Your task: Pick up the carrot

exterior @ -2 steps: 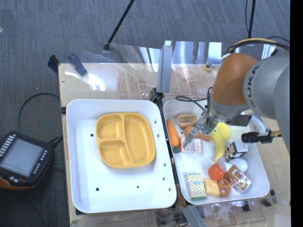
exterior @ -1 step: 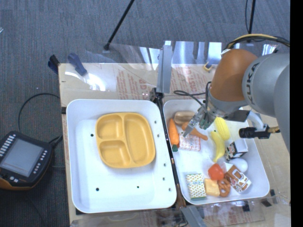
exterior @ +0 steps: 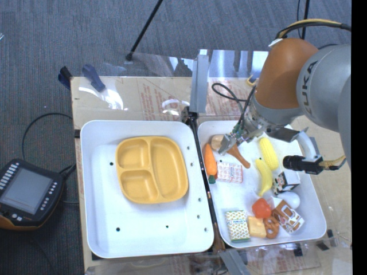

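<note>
The carrot (exterior: 210,159), orange with a small green end, lies lengthwise against the left wall of the right bin (exterior: 314,202). My gripper (exterior: 230,144) hangs low over the upper left part of that bin, just right of the carrot's top end and apart from it. A beige rounded item (exterior: 217,141) sits right beside the gripper. Nothing shows as held. The arm's orange band and grey wrist hide the bin's back right corner.
Right bin also holds a corn cob (exterior: 268,152), a banana (exterior: 264,177), a tomato (exterior: 261,207), a white egg (exterior: 290,199), a pink-patterned packet (exterior: 229,172) and several snack packs at the front. A yellow divided plate (exterior: 152,169) lies in the left bin (exterior: 97,222).
</note>
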You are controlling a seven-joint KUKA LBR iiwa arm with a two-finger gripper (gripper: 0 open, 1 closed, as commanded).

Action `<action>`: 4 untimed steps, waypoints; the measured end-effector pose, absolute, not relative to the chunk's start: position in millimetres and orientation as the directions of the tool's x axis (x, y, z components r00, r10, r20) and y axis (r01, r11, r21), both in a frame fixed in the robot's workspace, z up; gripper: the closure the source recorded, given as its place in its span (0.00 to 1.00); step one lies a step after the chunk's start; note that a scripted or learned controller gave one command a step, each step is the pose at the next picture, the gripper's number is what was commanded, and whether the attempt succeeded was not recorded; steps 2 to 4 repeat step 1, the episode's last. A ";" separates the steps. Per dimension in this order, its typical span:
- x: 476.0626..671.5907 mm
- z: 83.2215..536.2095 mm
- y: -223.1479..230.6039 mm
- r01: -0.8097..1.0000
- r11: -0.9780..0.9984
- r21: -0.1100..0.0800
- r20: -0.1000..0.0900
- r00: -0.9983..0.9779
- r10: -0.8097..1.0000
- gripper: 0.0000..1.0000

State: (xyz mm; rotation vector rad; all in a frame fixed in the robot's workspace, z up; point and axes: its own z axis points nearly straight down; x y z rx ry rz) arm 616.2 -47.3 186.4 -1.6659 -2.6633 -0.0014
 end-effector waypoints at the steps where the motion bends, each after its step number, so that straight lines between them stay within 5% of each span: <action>1: 621.0 186.0 -22.9 0.997 0.082 -0.008 0.001 -0.082 0.997 1.00; 4: 621.0 186.0 -22.9 0.997 0.082 -0.008 0.001 -0.082 0.997 1.00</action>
